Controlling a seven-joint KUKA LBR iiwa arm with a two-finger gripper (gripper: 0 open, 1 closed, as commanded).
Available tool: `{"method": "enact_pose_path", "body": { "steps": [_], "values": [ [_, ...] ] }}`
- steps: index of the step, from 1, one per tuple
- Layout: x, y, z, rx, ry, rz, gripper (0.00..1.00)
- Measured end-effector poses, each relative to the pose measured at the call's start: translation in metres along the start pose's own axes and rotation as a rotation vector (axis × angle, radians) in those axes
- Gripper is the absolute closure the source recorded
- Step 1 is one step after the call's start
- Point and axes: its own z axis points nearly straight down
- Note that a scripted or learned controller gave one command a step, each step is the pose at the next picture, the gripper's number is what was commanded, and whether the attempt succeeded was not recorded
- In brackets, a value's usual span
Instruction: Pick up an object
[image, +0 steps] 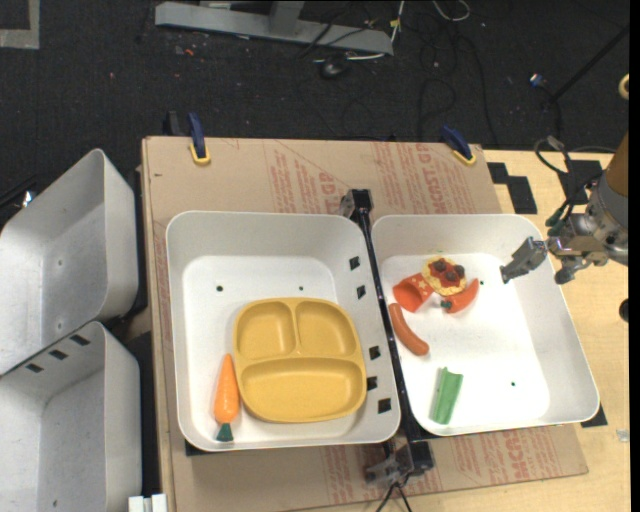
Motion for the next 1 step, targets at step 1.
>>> {"method": "enact_pose_path", "body": {
  "steps": [1],
  "values": [
    [-0.0035, -0.0083, 0.0479, 0.005, 0.001, 0.002, 0.00]
  ]
}}
